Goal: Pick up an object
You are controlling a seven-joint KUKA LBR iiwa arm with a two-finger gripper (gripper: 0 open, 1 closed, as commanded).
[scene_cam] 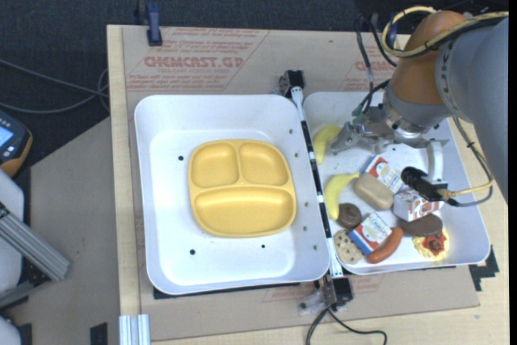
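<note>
The right bin (472, 198) holds a pile of toy foods. Among them are a yellow banana piece (325, 141) at its left wall, a second yellow piece (337, 189), a tan bread roll (373, 192), a brown round cookie (349, 215), a chip cookie (346, 247), a red sausage (387, 245) and two red-white-blue packets (380, 171) (369, 229). My gripper (346, 138) hangs low over the bin's upper left part, right beside the banana piece. Nothing shows in its grasp.
The left bin (161, 174) carries a yellow divided plate (241, 187) in its middle. A brown piece (426, 224) and a yellow-red piece (432, 245) lie at the right bin's front right. The arm (452, 61) covers that bin's back right corner.
</note>
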